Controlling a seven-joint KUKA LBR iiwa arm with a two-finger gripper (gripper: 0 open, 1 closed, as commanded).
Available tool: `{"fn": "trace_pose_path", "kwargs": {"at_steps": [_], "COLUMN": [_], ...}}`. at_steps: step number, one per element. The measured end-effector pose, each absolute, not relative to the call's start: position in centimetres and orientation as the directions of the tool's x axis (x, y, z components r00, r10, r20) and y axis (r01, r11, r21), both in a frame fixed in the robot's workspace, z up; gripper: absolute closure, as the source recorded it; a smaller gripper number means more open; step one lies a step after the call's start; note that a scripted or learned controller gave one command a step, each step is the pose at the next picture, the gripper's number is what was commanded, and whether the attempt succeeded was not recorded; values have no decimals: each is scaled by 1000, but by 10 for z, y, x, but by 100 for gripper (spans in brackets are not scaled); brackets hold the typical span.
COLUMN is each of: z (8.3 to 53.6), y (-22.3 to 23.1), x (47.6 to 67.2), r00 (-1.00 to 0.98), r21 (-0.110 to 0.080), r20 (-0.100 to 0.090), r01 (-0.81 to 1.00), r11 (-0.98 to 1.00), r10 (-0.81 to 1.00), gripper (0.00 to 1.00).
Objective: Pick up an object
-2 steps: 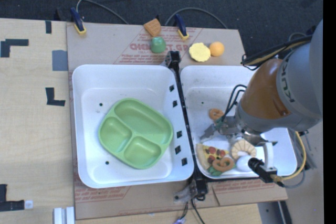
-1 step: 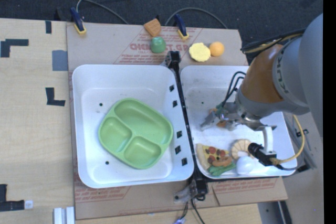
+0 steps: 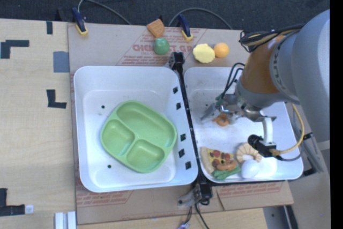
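Note:
My gripper [image 3: 214,113] is low in the right bin [image 3: 278,115], near its left wall, and its fingers look open. A small orange-brown toy piece [image 3: 222,120] lies on the bin floor just below and to the right of the fingertips, touching or nearly touching them; it is not visibly between them. At the front of the same bin sit a toy pizza slice [image 3: 216,158], a green piece [image 3: 225,172], a tan curled piece [image 3: 247,152] and a white lump [image 3: 258,168]. The grey arm with its orange band [image 3: 260,69] covers the bin's back right.
The left bin [image 3: 86,115] holds a green divided plate [image 3: 139,135]. Behind the bins on the cardboard lie an orange wedge [image 3: 156,27], a green ball [image 3: 161,46], a yellow lemon [image 3: 203,53] and an orange ball [image 3: 221,50]. Cables trail by the arm.

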State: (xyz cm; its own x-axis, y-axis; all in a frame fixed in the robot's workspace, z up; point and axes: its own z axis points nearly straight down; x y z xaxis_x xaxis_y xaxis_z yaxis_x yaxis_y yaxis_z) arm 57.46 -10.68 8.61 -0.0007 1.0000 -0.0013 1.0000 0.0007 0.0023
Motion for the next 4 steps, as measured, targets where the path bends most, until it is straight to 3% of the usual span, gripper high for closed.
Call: {"fn": "trace_pose_path", "kwargs": {"at_steps": [1, 2, 3, 4], "z": [86, 86, 96, 184], "y": [-115, -107, -107, -27], "x": [609, 598, 598, 593], "r00": [-2, -1, -1, -3], "r21": [2, 5, 4, 0], "r20": [0, -4, -4, 1], "r01": [1000, 1000, 1000, 1000], "r11": [2, 1, 1, 3], "r10": [1000, 1000, 1000, 1000], "gripper": [0, 0, 100, 100]}}
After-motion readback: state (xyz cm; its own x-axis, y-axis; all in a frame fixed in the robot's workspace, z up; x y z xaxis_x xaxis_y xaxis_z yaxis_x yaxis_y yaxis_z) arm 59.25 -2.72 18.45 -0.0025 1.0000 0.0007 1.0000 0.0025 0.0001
